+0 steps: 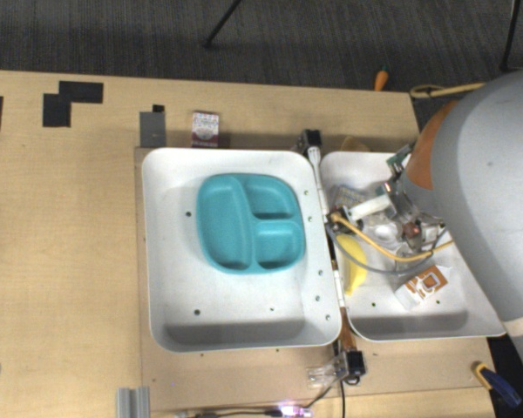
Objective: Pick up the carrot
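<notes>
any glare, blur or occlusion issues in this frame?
Camera view: lighting even and soft, mild shadow along the left bin's inner walls; the teal plate is sharp with no glare; the arm looms large and soft-edged, covering part of the right bin; the claw area is cluttered and hard to read.

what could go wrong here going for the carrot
1. No carrot can be made out: the arm covers much of the right bin, so the target may be hidden or misjudged.
2. The gripper sits low amid clutter: a yellow object and a small orange-patterned white piece lie close by, so it could grab or knock the wrong thing.
3. A yellow cable loops around the gripper and might snag.
</notes>
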